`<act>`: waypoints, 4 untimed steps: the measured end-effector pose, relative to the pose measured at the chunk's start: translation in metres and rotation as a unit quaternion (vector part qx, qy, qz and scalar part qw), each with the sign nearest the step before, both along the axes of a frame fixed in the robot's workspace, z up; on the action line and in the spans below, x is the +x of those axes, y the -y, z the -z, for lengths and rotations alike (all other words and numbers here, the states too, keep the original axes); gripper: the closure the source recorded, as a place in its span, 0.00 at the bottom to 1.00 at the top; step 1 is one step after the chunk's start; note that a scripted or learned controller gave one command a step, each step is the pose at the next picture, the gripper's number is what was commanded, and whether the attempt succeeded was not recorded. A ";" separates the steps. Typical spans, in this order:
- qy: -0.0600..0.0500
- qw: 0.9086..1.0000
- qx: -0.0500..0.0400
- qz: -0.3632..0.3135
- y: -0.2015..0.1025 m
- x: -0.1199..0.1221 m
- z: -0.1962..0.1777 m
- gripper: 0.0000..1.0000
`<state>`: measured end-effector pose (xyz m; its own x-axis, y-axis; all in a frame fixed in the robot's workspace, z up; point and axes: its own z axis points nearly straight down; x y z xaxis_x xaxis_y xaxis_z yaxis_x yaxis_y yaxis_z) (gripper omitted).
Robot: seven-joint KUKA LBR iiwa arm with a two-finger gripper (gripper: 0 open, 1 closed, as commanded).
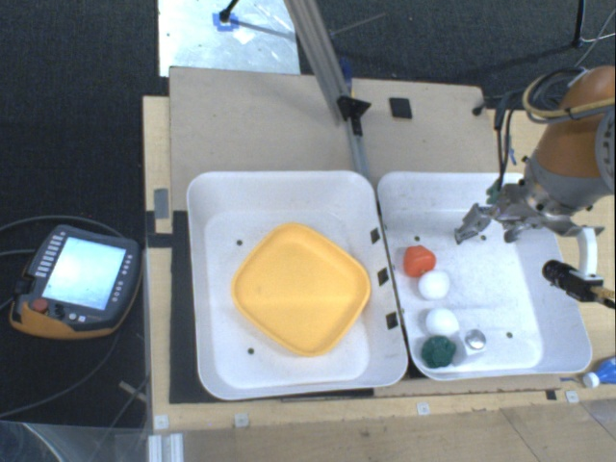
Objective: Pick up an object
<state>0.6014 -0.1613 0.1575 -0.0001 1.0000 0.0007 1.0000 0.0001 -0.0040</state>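
Fig.: Gripper [478, 224] hovers over right bin [558, 349], fingers apart, holding nothing. Nearest candidate, orange ball [419, 260], lies at approx. 8 o'clock from the tips, w/ two white balls [433, 285] and green ball [439, 350] further on, toward 7 o'clock.

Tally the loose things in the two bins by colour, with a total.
Yellow: 1, the plate in the left bin
Orange-red: 1, a ball in the right bin
White: 2, balls and
Dark green: 1, a ball
Silver: 1, a small metal piece
Total: 6
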 end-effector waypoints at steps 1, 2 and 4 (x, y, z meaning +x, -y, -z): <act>0.001 1.000 0.000 0.000 -0.004 0.005 0.044 0.00; 0.002 1.000 0.000 0.000 -0.004 0.005 0.068 0.00; 0.005 1.000 -0.001 0.000 -0.001 0.007 -0.007 1.00</act>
